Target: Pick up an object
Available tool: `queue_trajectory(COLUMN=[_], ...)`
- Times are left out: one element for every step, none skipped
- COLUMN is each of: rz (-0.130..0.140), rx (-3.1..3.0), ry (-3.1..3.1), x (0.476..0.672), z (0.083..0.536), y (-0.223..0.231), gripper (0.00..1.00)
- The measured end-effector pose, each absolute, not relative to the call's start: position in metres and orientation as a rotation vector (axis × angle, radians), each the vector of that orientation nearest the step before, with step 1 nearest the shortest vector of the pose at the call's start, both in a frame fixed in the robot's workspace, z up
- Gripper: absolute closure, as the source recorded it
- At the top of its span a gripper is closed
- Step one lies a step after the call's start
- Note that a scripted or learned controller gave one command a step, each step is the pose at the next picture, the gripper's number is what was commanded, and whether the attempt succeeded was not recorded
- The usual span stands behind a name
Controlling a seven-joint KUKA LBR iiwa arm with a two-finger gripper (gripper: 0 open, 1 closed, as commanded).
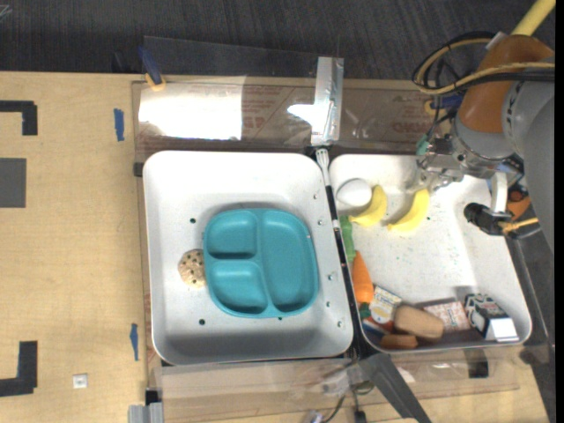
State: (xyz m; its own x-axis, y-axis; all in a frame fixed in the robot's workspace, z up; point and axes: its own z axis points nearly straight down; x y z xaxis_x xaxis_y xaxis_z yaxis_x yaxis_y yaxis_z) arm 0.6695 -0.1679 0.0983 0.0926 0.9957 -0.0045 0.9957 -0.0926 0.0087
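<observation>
The gripper [429,176] hangs over the far part of the right bin [458,263], and whether its jaws are wide or narrow cannot be told from this slanted view. Just below it, a yellow banana [411,213] lies on the bin floor, its upper end touching or very near the fingertips; it cannot be told whether the fingers grip it. Above the gripper, the grey arm with its orange band [493,104] reaches in from the right, with yellow and black cables looped beside it.

Near that banana, toward the divider between the bins, a second yellow piece [377,205] curls around a round white object [353,194]. Along the divider side run a green item [346,236] and an orange carrot [361,278]. At the near end of the right bin sit a brown bread roll [418,322], small printed packets [385,305], and a dark-and-white box [490,316].

The left bin [167,183] holds a teal divided plate [262,261] with 3 compartments, tilted slightly, and a speckled cookie [192,267] touching the plate's left edge.
</observation>
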Motion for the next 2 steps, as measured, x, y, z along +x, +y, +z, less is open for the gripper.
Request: queue_trajectory(rz=[0.018, 0.001], rx=[2.238, 2.251], ry=[2.192, 2.190], x=[0.6704, 0.6672], z=[0.2047, 0.1981], y=[-0.0736, -0.0781], gripper=[1.00, 0.00])
